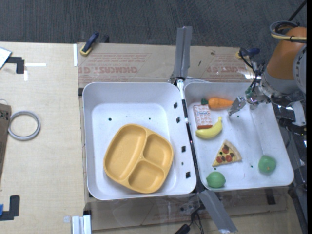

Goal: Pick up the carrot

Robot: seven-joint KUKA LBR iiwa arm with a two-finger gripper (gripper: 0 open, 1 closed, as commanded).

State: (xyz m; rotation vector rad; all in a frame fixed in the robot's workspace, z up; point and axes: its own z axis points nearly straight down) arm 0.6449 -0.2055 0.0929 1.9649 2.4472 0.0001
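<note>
The orange carrot with a green top lies flat near the back wall of the right bin. My gripper hangs just to the carrot's right, low over the bin's back right area, a small gap away from the carrot's tip. Nothing lies between its metal fingers, which point toward the carrot. The arm comes in from the right edge, its orange band above the wrist.
In the right bin lie a red-and-white packet, a banana, a pizza slice and two green round fruits. The left bin holds a yellow divided plate. A tape roll sits on the bench at left.
</note>
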